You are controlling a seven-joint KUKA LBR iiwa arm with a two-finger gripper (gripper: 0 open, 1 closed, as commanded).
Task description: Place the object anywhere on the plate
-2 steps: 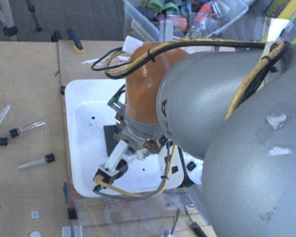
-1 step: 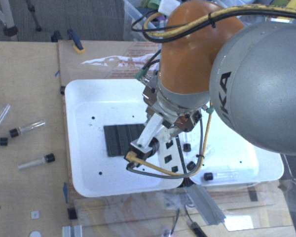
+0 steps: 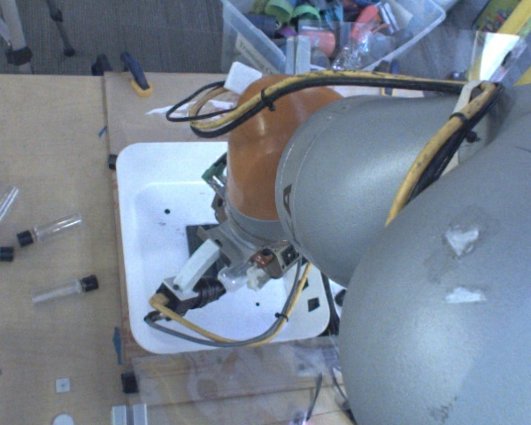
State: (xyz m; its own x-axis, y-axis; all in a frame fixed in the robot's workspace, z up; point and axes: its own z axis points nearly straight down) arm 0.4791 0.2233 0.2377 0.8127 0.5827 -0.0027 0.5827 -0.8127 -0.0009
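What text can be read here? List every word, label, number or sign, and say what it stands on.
There is no readable text.
The white bin, the arm and the clear tub of toys bear no lettering that shows.
The white patches on the arm's grey shell are too blurred to read.

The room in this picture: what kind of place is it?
Probably a robotics lab or test bench. A big grey arm with taped cables reaches into a white bin, clear vials lie on the wooden bench, and a tub of colourful odds and ends sits behind.
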